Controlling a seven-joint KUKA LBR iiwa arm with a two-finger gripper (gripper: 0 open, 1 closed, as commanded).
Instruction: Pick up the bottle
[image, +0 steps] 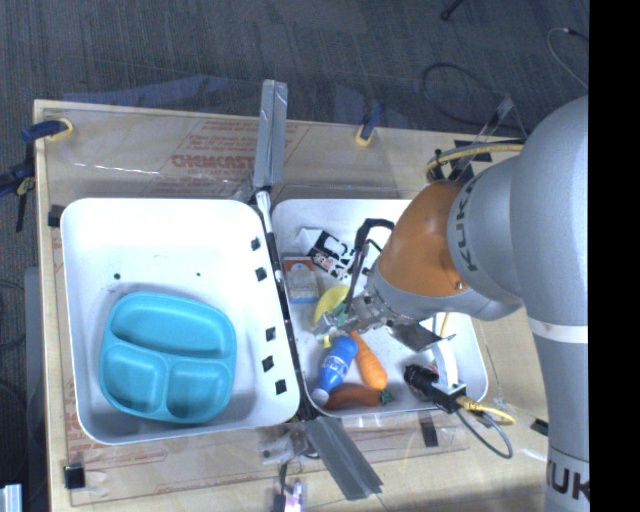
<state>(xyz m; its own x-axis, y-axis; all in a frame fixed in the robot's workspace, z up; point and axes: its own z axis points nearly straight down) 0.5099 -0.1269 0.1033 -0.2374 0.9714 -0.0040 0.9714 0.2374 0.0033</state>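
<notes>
Two white bins are sitting on the tabletop — arm hovering over the right bin (470, 385), nearing the bottle (337, 366) — jaw state untellable

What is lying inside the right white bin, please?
The right bin holds a blue bottle, a carrot, a banana, a brown sausage-like piece and a small printed box. The arm covers the bin's middle.

1. Left bin (80, 300): holds a blue divided tray (167, 355).
2. Right bin (470, 372): blue bottle (337, 365) lies beside an orange carrot (369, 367); yellow banana (331, 302) farther back.
3. Arm (500, 240) reaches over the right bin.
</notes>
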